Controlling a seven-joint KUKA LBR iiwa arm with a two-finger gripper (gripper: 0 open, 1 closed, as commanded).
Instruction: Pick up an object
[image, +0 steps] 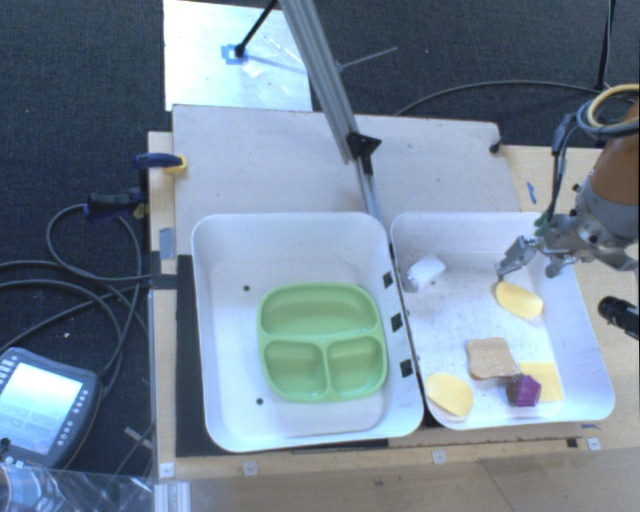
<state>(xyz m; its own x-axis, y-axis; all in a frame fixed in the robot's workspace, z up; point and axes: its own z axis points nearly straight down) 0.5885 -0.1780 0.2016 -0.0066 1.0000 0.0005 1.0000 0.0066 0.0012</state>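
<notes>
My gripper (533, 262) hangs over the far right part of the right bin (455, 310), its fingers spread open with nothing between them. Just below it in the view lies a yellow oval piece (518, 299). Nearer the front of that bin are a tan bread slice (490, 357), a purple block (522, 390), a flat yellow square (547, 378) and a second yellow oval (449, 394). A small white object (425, 270) rests by the bin's far left wall.
The left bin (225, 300) holds a green three-part tray (322, 340). A slanted metal pole (330, 90) runs down to the divide between the bins. Cables and a teach pendant (40, 400) lie off the bench to the left.
</notes>
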